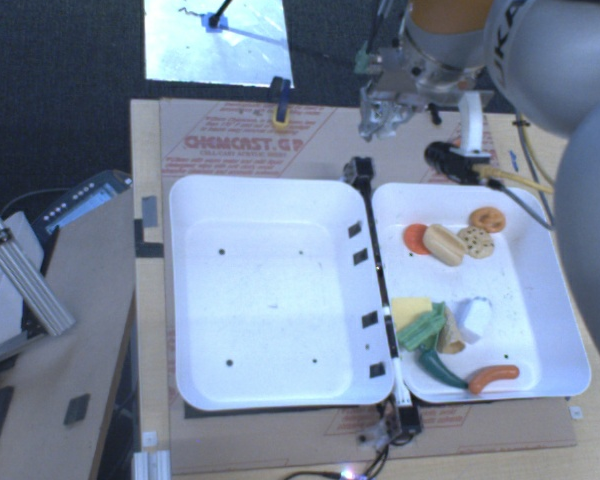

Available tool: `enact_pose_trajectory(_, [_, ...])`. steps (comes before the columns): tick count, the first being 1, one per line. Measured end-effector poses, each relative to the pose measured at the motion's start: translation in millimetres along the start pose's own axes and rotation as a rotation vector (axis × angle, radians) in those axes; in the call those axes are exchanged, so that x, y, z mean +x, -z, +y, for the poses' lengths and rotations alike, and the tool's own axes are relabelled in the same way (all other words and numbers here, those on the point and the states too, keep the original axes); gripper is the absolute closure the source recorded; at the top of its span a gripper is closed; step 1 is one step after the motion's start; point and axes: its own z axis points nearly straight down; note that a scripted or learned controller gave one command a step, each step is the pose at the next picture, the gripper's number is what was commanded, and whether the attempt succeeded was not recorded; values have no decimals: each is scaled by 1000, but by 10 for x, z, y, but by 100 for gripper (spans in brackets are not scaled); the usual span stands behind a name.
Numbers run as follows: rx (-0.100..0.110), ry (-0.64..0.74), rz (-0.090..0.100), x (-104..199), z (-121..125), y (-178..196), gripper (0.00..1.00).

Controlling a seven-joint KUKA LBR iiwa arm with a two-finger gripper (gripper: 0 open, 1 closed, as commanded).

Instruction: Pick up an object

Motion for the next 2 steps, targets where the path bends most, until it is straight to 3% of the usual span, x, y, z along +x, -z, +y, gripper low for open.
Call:
enact_pose_trajectory(1, [2,-7,-2,230,2,1267,100])
enact_pose_trajectory(2, [9,-6,-1,537,-557,2073,100])
